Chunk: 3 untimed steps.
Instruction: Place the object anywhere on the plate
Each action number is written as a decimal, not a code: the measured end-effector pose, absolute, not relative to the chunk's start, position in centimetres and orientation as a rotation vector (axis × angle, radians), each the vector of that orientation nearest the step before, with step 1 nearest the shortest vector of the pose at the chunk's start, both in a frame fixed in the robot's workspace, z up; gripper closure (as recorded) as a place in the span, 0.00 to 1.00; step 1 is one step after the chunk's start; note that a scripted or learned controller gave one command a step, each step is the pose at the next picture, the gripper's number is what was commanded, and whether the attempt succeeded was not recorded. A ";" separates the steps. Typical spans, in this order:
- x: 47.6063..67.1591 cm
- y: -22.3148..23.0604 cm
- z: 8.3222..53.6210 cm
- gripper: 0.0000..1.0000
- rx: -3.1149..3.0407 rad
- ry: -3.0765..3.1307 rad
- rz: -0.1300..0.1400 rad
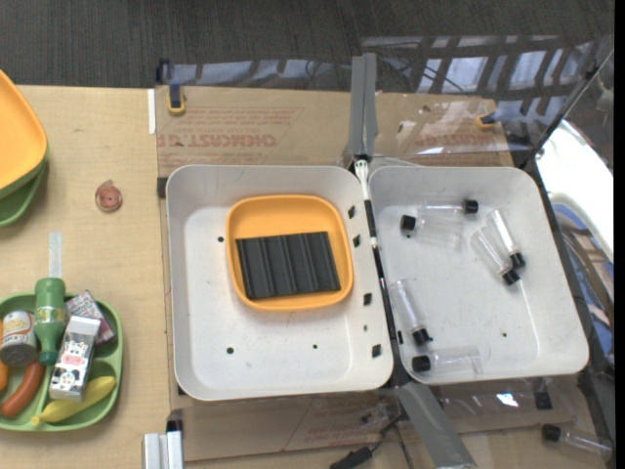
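1. Task items. The orange plate [289, 206] sits in the left bin [205, 345], toward its far half. A dark ribbed slab [288, 265] already lies flat on the plate and covers most of its floor. Several clear tubes [439, 213] with black caps lie loose in the right bin [532, 330], well apart from the plate.
2. Status judgement. If the slab is the object, the placement reads as complete. If a tube is the object, the pick has not yet been made.
3. Tool state. Whether the tool is open, closed or gripping anything cannot be told from this view.
4. Handling, tubes. Expect light, stiff, thin-walled plastic with a smooth and probably slippery surface. A round body will roll on the bin floor or the plate. Clear walls are hard to make out against the white bin.
5. Grasp point, tubes. Close across the body at mid-length, with the fingers square to the tube's long axis. The tube near the bin's far wall lies clear of the others. The pair [498, 247] toward the right wall lie close together and are harder to separate.
6. Handling, slab. It looks stiff, flat and low, with no raised edge to pinch.
7. Relation to the tool. This cannot be told here. The arm enters from the right, so the tubes lie on its near side and the plate beyond the wall between the bins.
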State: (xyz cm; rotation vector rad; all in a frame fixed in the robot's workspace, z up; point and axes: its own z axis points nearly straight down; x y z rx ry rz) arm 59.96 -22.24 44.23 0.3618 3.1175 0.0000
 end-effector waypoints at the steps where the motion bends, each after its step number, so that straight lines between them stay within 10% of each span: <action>1: 57.0 -22.2 44.2 0.00 -0.136 3.135 0.001; 2: 64.6 -22.2 35.3 0.00 -0.642 3.071 0.001; 3: 66.0 -22.2 42.7 0.00 -1.072 2.946 -0.001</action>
